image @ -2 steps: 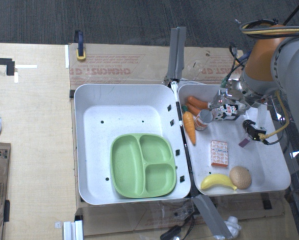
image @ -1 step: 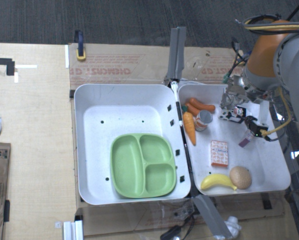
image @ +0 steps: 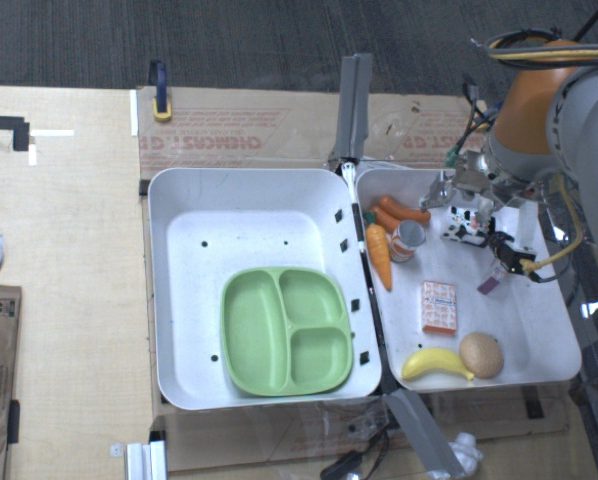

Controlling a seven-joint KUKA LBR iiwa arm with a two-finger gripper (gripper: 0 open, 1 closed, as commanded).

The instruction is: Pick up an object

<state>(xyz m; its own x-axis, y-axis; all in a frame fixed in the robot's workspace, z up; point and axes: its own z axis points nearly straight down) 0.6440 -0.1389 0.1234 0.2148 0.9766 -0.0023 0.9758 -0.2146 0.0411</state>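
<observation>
Camera view shows the claw (image: 467, 218) low over the far part of the right bin (image: 539, 363), below the orange-banded wrist. Whether the claw is spread or pressed together cannot be told; cabling and fittings blur its outline.

Candidate objects relative to the claw:
- Small cup (image: 408, 238): just to its left, on its side beside the carrots. Judged light and rigid; likely to roll if nudged.
- Two carrots (image: 379, 253): further left, against the bin's left wall. Judged firm, tapered and smooth; grip across the thick end.
- Small orange box (image: 439, 306): nearer the camera, lying flat. Judged light and stiff; grip across the short sides.
- Banana (image: 436, 364) and brown egg-shaped object (image: 481, 354): nearest the camera, touching each other. Rounded surfaces are judged prone to slipping.

The left bin (image: 169, 268) holds a green divided plate (image: 286, 330).
</observation>
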